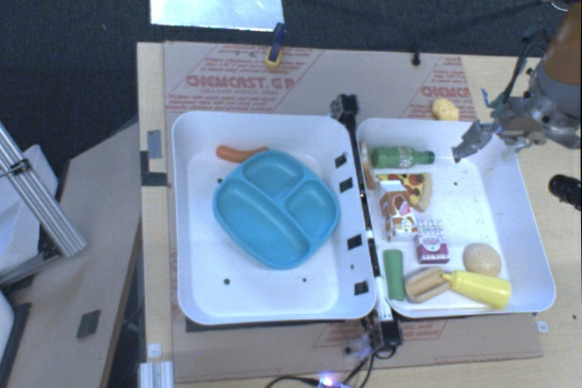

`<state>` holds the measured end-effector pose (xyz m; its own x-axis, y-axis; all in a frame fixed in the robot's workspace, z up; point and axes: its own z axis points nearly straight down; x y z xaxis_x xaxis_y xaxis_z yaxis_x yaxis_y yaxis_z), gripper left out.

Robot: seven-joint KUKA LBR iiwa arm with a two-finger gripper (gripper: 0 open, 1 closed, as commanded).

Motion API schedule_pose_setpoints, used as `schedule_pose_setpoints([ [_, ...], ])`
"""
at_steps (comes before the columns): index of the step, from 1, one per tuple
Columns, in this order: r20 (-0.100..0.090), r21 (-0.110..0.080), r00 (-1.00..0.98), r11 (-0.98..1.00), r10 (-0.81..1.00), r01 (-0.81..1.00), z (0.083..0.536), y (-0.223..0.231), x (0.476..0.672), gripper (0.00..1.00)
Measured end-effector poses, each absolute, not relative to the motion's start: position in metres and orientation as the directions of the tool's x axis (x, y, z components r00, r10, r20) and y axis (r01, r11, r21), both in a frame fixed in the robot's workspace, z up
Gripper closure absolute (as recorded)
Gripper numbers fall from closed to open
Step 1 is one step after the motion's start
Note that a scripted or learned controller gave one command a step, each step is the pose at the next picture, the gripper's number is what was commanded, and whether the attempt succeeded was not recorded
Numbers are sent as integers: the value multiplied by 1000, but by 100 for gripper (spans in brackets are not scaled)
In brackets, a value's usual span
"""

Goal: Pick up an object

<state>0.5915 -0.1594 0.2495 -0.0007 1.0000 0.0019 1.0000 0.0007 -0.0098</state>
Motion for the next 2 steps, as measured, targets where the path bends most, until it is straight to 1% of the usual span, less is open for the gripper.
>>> schedule_pose_setpoints([
  [1,0,2,-3,3,1000,1000,256,-159,594,0],
  [2,0,-1,-1,1,1000,1000,211,-164,599,0],
])
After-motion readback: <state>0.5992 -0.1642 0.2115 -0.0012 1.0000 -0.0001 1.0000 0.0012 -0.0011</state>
